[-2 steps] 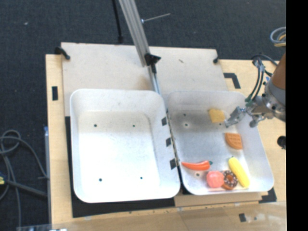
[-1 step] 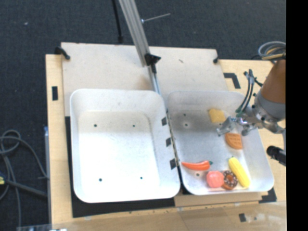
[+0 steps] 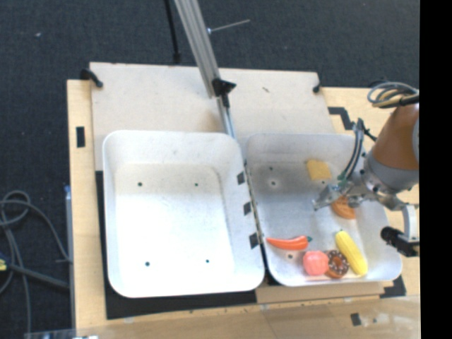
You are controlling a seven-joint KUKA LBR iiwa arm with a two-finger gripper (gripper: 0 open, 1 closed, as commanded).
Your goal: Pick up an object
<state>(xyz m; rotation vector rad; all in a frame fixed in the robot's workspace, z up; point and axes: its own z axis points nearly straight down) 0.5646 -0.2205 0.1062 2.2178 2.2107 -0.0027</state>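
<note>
nearest the cam, along the 6 o'clock wall of the right bin (image 3: 279, 150), i saw a row of toys: a pink round item (image 3: 316, 263), a dark brown patterned piece (image 3: 337, 263) touching it on its 3 o'clock side, and a yellow corn cob (image 3: 351, 252) lying at a slant just past that, w/ its far end pointing to 11 o'clock. a red-orange chili pepper (image 3: 287, 243) lay at 9 o'clock from the pink item, close to the wall shared w/ the left bin (image 3: 113, 154). further back, near 12 o'clock in the right bin, a yellow block (image 3: 318, 169) sat on its own, apart from the rest.

the arm (image 3: 395, 147) came in from 3 o'clock, orange band up top, grey wrist below. the gripper (image 3: 337, 198) was low over the right half of the right bin, between the yellow block and the corn. an orange round obj (image 3: 344, 208) sat right under it, at 6 o'clock from the tips, partly covered by the gripper body. couldn't tell if that obj was touched or just beneath, and couldn't tell the gripper's state.

a grey metal pole (image 3: 201, 41) ran from 12 o'clock down to the gap between the bins. both bins sat on the tan bench (image 3: 162, 97).
</note>
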